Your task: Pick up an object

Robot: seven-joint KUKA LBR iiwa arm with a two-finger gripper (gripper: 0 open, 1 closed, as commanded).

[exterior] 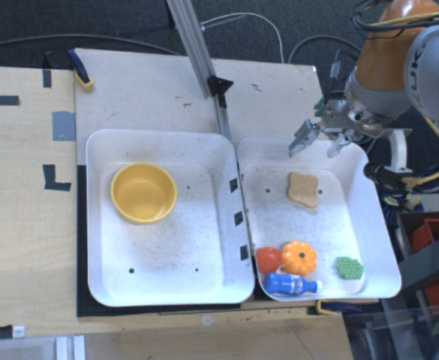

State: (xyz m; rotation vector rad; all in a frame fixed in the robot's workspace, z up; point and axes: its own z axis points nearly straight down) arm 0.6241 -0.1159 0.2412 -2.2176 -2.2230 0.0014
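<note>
Bins sit side by side, the left bin (99,223) holding a yellow bowl (143,192), while above the right bin's (369,223) far edge the gripper (318,142) hovers spread and unladen, so approach seems underway, needing descent toward the tan piece (303,190) nearest that edge.

My desk (24,201) was pale wood along the left of the frame, marked with dark tape pieces (52,177) and one grey patch (64,125). A white board (151,88) covered its upper middle, a yellow-tipped tool (81,70) lying at that board's upper left corner. Behind, along the top, the floor (91,10) was dark carpet crossed by thin cables (242,21). A grey metal post (193,40) slanted down from the top centre.
</note>
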